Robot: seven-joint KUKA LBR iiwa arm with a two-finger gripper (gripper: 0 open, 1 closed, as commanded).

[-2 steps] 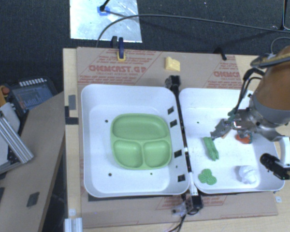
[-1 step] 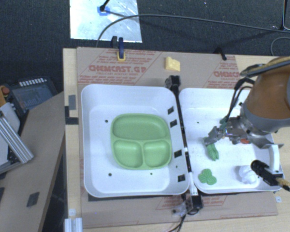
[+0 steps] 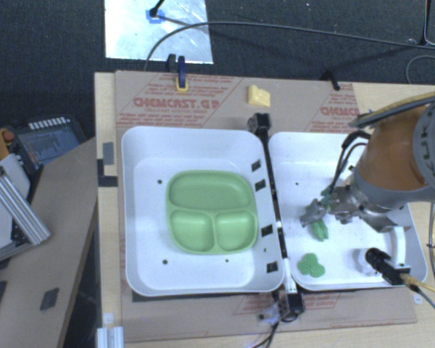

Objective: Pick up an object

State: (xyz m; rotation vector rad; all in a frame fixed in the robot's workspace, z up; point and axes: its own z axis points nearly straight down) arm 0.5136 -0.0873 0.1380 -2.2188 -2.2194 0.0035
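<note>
A green three-part plate (image 3: 209, 211) lies in the left bin (image 3: 141, 165). In the right bin (image 3: 304, 158) a small green piece (image 3: 319, 230) sits right beside my gripper (image 3: 318, 212), which is low over the bin floor at its middle. A second green lumpy piece (image 3: 311, 266) lies nearer the bin's front edge. The arm with its orange band (image 3: 391, 158) reaches in from the right. Whether the green piece is between the fingers is not visible.
A yellow block (image 3: 258, 95) lies on the cardboard behind the bins. A blue and yellow clamp (image 3: 180, 72) stands at the back edge. A black divider strip (image 3: 268, 187) runs between the bins.
</note>
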